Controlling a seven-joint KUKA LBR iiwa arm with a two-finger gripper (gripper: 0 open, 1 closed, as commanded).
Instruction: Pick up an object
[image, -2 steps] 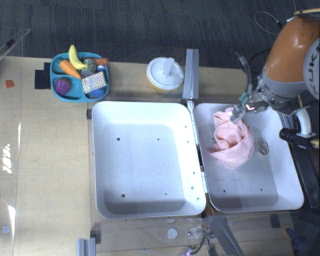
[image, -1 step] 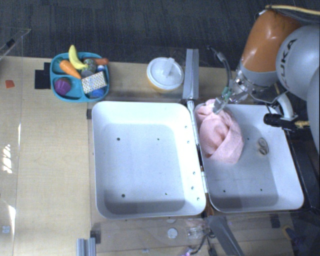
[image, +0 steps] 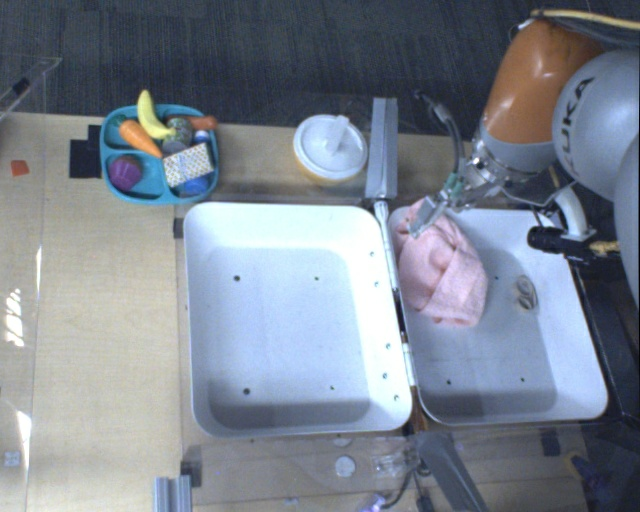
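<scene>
The scene is viewed by one fixed camera set above the bench (image: 90, 330), looking down at a slant from a moderate height. Both white bins are taken in whole, the left bin (image: 290, 320) centred and the right bin (image: 520, 360) toward the right. The arm (image: 560, 90) is seen entering from the upper right.

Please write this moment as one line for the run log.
stage: at cloth | gripper: on top edge of pink cloth | cloth: in right bin | also in bin: small grey object | lifted: cannot tell
</scene>
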